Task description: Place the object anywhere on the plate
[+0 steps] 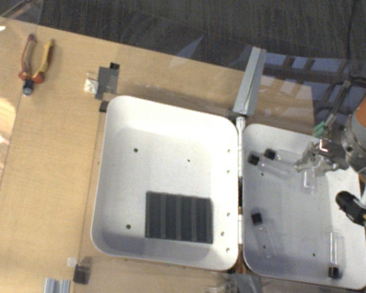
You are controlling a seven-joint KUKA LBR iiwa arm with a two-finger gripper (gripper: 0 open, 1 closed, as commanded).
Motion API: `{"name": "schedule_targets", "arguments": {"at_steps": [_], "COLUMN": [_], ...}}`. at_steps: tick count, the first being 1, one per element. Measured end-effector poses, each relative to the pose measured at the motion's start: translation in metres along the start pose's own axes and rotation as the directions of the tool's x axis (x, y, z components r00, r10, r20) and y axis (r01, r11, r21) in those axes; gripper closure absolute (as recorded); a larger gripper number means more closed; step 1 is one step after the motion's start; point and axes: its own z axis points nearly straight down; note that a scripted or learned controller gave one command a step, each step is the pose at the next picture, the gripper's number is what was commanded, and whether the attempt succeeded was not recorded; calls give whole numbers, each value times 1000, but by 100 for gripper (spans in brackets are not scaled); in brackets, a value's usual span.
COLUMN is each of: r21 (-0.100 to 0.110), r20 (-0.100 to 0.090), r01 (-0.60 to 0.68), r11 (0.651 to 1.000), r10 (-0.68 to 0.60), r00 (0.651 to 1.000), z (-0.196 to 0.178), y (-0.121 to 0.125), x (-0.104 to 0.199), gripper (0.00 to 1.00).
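1. Wooden bench [46, 175] fills the lower and left part of the camera view, bearing two shallow white bins side by side; at its near edge sit a small dark block [82, 273] and a strip of metal rail [56, 289].
2. Nearest in the left bin [173, 123] lies a dark ribbed plate [179, 217], flat on the bin floor toward its near side, with nothing on it.
3. The right bin [357, 265] holds several clear tubes with black caps: one near its near right corner [335, 253], one toward the left wall [261, 228], and one farther back [271, 160].
4. The gripper [314, 164] hangs over the far part of the right bin, close to that farther tube; whether it is spread or closed, or holds anything, cannot be told.
5. The move ahead probably turns on this: the plate lies well to the left of the gripper and nearer the camera, across the divider between the bins, so any carry would run leftward and toward the near side.
6. Farthest off, red-handled pliers [34, 63] rest at the bench's back left.
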Motion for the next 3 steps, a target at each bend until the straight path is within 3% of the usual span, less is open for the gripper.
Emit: {"name": "schedule_targets", "arguments": {"at_steps": [1,2,3], "r21": [4,-1,3], "r20": [-1,-2,-3], "r01": [-32,242,151], "r11": [999,970,988], "r10": [32,-242,-151], "r00": [999,970,988], "z": [25,-5,24], "y": [63,54,45], "x": [78,143,197], "gripper": [100,100,100]}}
